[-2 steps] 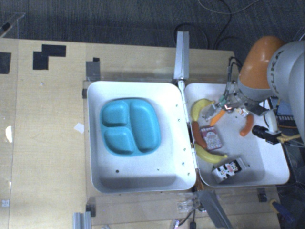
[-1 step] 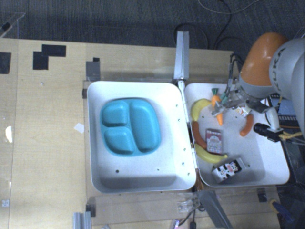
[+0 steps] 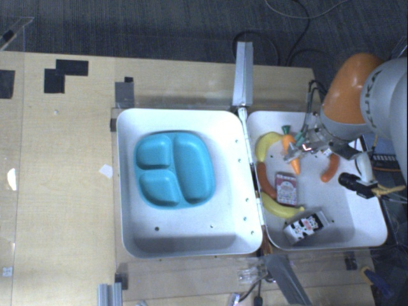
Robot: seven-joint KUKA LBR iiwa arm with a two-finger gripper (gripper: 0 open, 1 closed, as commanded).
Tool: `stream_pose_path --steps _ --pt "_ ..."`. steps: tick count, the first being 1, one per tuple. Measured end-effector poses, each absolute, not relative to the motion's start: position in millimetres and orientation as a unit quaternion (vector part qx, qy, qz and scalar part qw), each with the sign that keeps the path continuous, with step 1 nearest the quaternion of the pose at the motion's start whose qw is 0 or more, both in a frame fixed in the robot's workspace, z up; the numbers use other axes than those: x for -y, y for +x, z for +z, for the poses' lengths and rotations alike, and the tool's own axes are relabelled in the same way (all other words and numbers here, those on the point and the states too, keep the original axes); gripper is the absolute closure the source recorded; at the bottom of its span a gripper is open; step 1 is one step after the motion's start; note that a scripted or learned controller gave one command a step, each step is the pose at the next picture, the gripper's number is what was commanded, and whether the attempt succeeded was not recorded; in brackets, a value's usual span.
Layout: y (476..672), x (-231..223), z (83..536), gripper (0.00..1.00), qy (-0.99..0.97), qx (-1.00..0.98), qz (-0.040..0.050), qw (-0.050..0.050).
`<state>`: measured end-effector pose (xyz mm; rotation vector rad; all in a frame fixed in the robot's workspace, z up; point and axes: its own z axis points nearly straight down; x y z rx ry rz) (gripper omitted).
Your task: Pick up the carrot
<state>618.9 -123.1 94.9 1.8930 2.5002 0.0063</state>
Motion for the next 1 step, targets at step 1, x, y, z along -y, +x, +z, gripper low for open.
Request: stream_pose_path --steps 1 --pt "584.9 75.0 218.2 1.00 0.626 -0.780 0.0024 0.003"
